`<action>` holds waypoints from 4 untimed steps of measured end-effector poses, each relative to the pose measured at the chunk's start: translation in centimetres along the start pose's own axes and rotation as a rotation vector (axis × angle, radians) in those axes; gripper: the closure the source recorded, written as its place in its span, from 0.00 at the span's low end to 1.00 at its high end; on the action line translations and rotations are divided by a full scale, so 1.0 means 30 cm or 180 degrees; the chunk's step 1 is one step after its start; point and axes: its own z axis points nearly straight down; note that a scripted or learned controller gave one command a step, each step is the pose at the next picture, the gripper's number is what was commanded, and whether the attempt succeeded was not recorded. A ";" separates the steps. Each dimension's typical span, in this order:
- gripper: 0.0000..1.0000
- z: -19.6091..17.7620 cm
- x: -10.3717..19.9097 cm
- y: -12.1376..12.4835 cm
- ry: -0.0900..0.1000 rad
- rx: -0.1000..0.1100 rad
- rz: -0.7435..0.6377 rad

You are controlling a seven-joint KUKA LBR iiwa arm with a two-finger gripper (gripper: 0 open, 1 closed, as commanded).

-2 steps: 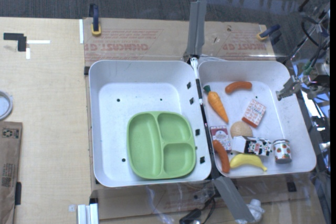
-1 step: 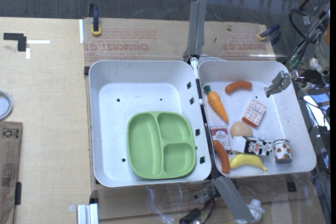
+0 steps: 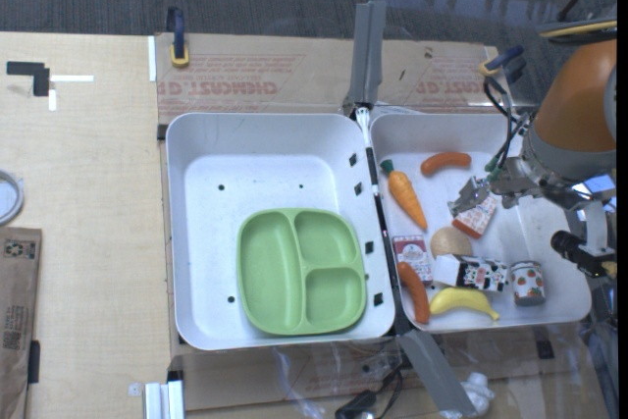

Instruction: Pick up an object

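over right bin (image 3: 564, 309), gripper (image 3: 478, 194) hovers

The grey KUKA arm (image 3: 574, 137) showed a broad, rounded orange band (image 3: 581, 93) above its wrist, with a paler grey collar beneath it. Thin black cables (image 3: 505, 118) looped along the wrist's side. The two-finger gripper (image 3: 478, 192) was a small metallic grey assembly, and dark black fittings (image 3: 579, 250) with a light panel sat below the wrist
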 end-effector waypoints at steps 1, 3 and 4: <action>0.00 0.127 -0.029 0.084 -0.0017 -0.0042 0.0086; 0.00 0.091 -0.038 0.088 -0.0029 -0.0055 0.0097; 0.00 0.146 -0.114 0.196 -0.0009 -0.0015 -0.1231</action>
